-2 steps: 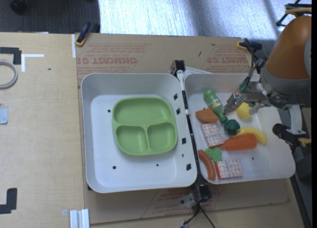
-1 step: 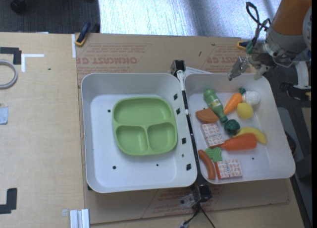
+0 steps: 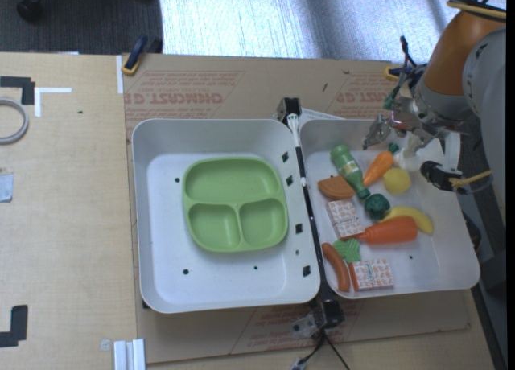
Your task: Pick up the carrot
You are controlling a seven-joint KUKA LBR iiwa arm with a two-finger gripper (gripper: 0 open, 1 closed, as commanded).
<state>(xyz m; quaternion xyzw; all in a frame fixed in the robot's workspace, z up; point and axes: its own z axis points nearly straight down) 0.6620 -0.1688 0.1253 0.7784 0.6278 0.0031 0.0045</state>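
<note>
A small orange carrot lies tilted near the back of the right bin, between a green bottle and a yellow lemon. My gripper hangs just over the carrot's upper end, fingers spread to either side of it and nothing held between them. A larger orange carrot with a green leafy end lies lower in the same bin, below a banana.
The right bin also holds an orange bread piece, a dark green vegetable, two small boxes and a sausage. A green divided plate sits in the left bin.
</note>
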